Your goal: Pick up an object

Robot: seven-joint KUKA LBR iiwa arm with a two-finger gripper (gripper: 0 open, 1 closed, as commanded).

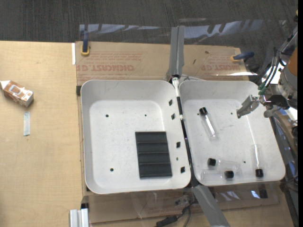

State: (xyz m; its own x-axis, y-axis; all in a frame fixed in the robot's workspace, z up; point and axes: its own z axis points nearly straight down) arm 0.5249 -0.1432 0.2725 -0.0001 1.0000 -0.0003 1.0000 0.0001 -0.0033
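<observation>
The left bin (94,126) holds a black ribbed block (153,154) lying flat near its front. In the right bin (227,91) lie several clear tubes with black caps: one tube (207,121) near the middle, a long tube (257,161) at the front right, and two short capped pieces (211,162) (229,174) along the front. My gripper (259,109) hangs over the right bin's far right side, above the floor. It is open, with nothing between its grey fingers (246,107). It is apart from every tube.
A small orange and white box (18,93) and a pale strip (26,124) lie on the wooden bench at far left. Clamps (85,47) (241,56) hold cardboard behind the bins. A grey bar (177,51) runs between the bins.
</observation>
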